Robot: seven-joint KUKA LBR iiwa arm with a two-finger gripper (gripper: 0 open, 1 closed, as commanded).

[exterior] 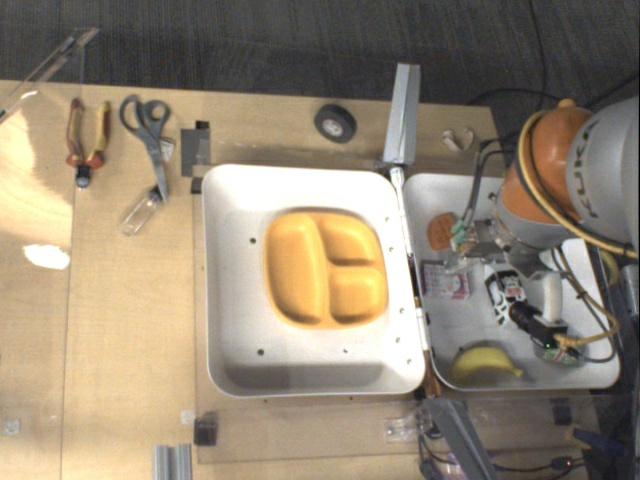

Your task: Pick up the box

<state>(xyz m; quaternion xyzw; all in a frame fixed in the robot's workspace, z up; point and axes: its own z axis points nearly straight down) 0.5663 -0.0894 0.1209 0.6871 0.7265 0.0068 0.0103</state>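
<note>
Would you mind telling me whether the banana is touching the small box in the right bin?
Apart. The camera view shows the banana near the right bin's front wall, with bare white floor between it and the box farther back.

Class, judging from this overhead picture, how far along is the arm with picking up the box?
Done: the arm has reached into the right bin, its hand low beside the small box. In hand: the approach; whether the hand has closed on the box cannot be told. Left: the lift, since the box lies flat on the bin floor, near the banana.
</note>
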